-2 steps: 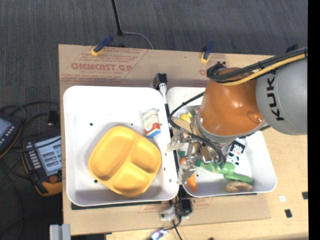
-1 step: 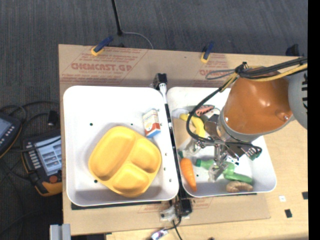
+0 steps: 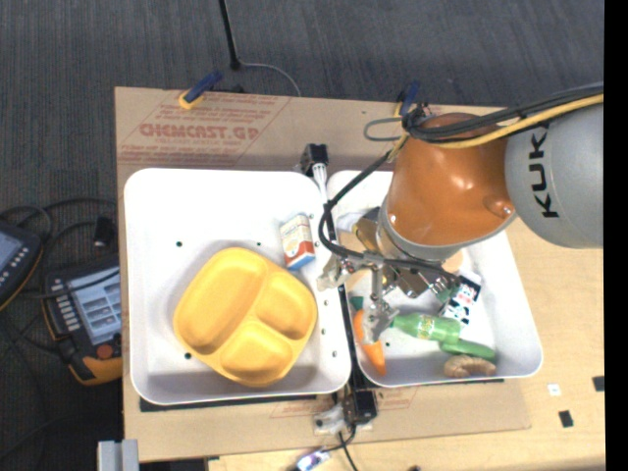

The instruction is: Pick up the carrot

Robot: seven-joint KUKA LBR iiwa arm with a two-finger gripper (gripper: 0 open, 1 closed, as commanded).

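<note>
The carrot (image 3: 372, 349) is a small orange piece with a green top, lying at the front left corner of the right bin (image 3: 520, 346). My gripper (image 3: 381, 297) hangs over that bin directly behind the carrot, its metal tip close above the carrot's green end. The wide orange band of the arm (image 3: 446, 189) covers the middle and back of the bin. I see nothing lifted off the bin floor.
A green bottle (image 3: 435, 330) lies right of the carrot, with a brown lump (image 3: 469, 366) in front of it and a black-and-white item (image 3: 463, 297) behind. The left bin (image 3: 157, 224) holds a yellow sectioned tray (image 3: 245, 314) and a small carton (image 3: 297, 241). The bins' shared wall runs just left of the carrot.
</note>
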